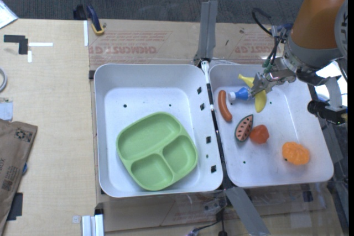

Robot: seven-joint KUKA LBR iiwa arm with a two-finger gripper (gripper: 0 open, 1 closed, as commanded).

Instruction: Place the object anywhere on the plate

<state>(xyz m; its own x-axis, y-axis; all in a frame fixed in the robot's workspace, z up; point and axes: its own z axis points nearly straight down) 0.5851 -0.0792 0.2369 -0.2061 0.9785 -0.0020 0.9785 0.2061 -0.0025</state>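
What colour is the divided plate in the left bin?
Light green plate, clearest in the camera view.

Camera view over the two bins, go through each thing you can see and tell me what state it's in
Green plate: flat in the left bin, nothing on it.
Sausage: lying in the right bin.
Watermelon slice: lying beside a red piece.
Orange fruit: lying apart, near the front.
Banana: under the gripper, grip unclear.
Blue and white piece: beside the banana.

Bright, even light; white bins (105, 119) glare slightly, soft shadows.
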